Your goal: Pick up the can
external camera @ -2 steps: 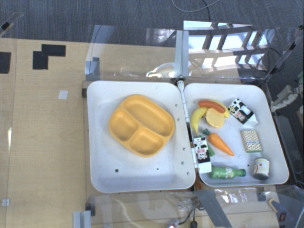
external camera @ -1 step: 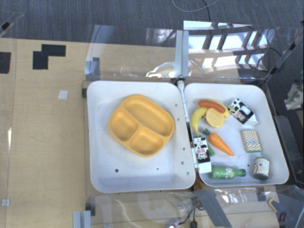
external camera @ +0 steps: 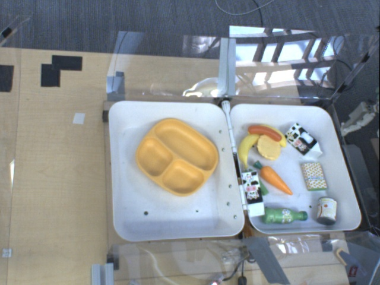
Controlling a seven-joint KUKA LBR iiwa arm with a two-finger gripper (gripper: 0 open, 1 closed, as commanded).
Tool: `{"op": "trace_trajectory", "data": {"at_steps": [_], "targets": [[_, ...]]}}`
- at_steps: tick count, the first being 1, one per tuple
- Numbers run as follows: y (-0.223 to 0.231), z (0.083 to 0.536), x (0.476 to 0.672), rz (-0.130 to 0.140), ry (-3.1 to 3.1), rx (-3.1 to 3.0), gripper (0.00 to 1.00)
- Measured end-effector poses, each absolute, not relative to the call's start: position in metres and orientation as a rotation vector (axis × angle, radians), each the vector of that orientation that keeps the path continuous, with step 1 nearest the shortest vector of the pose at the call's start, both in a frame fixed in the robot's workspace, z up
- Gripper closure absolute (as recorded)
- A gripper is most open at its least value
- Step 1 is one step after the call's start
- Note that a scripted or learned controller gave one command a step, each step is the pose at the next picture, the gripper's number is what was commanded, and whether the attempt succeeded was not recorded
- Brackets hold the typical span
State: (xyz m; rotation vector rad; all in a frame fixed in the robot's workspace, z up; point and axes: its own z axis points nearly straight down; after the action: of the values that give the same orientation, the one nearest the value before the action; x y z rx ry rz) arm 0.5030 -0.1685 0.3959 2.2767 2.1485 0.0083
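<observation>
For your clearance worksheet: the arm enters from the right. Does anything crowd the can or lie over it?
Nothing lies on the can; it stands in the right bin's near right corner. The green bottle lies just left, the cracker packet just behind, both apart from it.

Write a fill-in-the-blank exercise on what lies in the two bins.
1. The yellow divided plate lies in the ____ bin.
2. The can stands in the right bin, just right of the green ____.
3. The carrot lies just below the ____-coloured round piece beside the banana.
4. The plate has ____ compartments.

Missing words: left; bottle; yellow; three
</observation>
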Motion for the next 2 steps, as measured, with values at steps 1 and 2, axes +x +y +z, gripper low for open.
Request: {"op": "trace_trajectory", "data": {"at_steps": [1,2], "targets": [[-0.193,0.437,0.488,0.006,2.154,2.276,0.00],[-0.192,0.449,0.490,0.011,2.157,2.263,1.00]]}}
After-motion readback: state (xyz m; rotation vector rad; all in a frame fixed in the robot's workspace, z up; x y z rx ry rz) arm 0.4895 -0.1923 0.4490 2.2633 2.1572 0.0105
